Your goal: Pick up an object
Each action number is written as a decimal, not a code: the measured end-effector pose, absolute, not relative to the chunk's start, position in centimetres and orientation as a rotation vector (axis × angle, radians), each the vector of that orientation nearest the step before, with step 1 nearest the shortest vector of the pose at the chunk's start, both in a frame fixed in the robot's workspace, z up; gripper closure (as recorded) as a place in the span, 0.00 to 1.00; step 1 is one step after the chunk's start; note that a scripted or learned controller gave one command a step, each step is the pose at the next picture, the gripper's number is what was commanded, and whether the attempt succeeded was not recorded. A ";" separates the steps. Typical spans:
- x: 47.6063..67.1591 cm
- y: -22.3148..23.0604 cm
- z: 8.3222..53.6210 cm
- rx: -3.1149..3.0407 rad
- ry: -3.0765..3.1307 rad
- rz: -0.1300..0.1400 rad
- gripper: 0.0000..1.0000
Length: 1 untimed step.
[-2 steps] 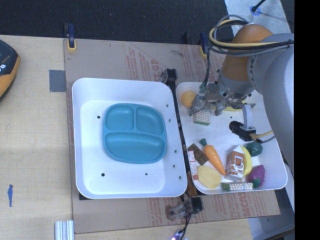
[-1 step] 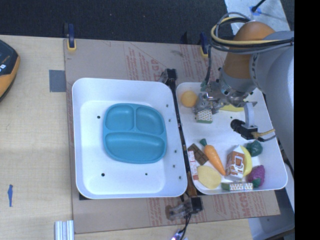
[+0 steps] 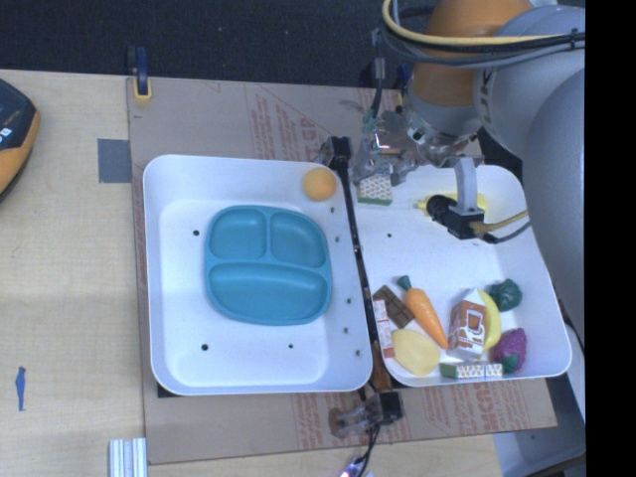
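Carrot (image 3: pixel 427 314) lying at the near end of the right bin (image 3: pixel 537 256), packed in with a pale potato (image 3: pixel 415 352) and a purple piece (image 3: pixel 510 347). Gripper (image 3: pixel 383 167) hovering over that bin's far left corner, close above a small checkered block (image 3: pixel 375 189); fingers' spread impossible to tell. Blue plate (image 3: pixel 266 264) in the left bin (image 3: pixel 159 266).

Light wooden bench (image 3: pixel 60 296), with a brown cardboard sheet (image 3: pixel 248 117) laid over its middle and right. Two shallow white bins rest on the sheet, touching side by side: left bin (image 3: pixel 164 266), right bin (image 3: pixel 542 276). Directly on the bench: a yellow-and-black object (image 3: pixel 12 137) at the far left (partly cut off) and a grey tape patch (image 3: pixel 114 160) beside the sheet's left edge.
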<state>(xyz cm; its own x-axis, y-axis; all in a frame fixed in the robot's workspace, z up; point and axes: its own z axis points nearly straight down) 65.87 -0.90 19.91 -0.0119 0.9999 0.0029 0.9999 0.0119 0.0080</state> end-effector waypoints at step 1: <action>59.8 3.7 20.4 2.215 2.237 -0.008 1.00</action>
